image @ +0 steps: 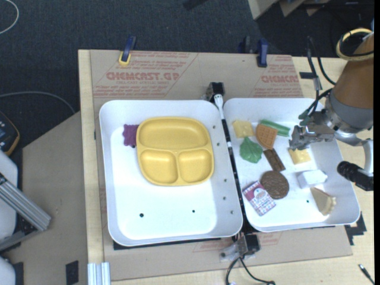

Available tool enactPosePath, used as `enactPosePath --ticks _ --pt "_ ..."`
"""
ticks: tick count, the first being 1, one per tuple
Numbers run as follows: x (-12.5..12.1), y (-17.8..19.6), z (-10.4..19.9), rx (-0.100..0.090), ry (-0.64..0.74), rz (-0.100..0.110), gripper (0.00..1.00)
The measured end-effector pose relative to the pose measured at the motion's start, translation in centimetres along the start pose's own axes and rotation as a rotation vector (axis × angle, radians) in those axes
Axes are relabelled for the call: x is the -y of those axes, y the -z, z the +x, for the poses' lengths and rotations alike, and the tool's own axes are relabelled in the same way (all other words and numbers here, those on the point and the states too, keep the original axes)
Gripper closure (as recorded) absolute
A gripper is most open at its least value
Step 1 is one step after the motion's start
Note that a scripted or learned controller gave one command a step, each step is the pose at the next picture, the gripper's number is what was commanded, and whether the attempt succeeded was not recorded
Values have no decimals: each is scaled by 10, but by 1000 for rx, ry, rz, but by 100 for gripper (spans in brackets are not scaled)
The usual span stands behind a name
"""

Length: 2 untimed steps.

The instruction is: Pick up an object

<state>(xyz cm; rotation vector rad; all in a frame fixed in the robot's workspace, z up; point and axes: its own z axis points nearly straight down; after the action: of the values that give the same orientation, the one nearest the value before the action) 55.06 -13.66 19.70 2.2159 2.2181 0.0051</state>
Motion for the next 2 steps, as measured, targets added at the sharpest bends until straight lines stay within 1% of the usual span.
enactPosePath --ticks 1,2 --pt "-1 30 0 0 1 1 100" --pt "-5 40 55 -3 6 2 100"
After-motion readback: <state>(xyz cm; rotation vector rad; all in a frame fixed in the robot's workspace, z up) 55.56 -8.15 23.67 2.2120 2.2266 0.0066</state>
